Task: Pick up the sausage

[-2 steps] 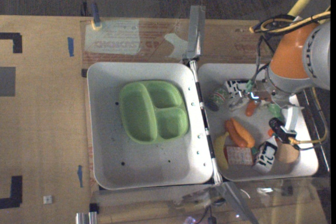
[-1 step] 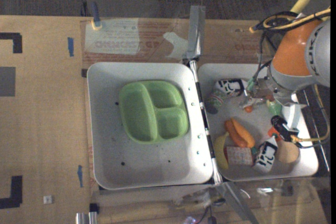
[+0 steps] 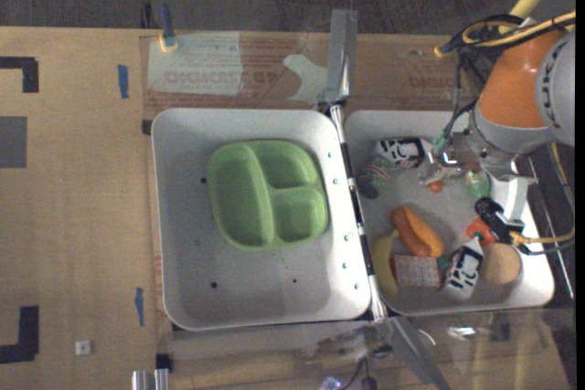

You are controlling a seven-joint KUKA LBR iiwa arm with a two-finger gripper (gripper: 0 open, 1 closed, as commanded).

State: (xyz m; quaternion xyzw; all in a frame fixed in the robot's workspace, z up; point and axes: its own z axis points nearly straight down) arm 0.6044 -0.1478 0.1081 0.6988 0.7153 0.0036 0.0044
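Observation:
My gripper [image 3: 444,162] hangs low over the back of the right bin [image 3: 539,292], under the orange-banded wrist. A small reddish piece [image 3: 437,187] shows just below it; I cannot tell whether that is the sausage. An orange-red elongated item [image 3: 417,233] lies in the bin's middle, apart from the gripper, and a red-orange piece [image 3: 482,230] lies to its right. Nothing is visibly held.
The right bin also holds two black-and-white toys [image 3: 399,151] [image 3: 464,270], a grey can [image 3: 373,179], a green item [image 3: 476,185], a banana [image 3: 385,262], a small printed box [image 3: 417,271] and a brown round item [image 3: 501,264]. A green divided plate [image 3: 266,193] sits in the left bin [image 3: 183,269].

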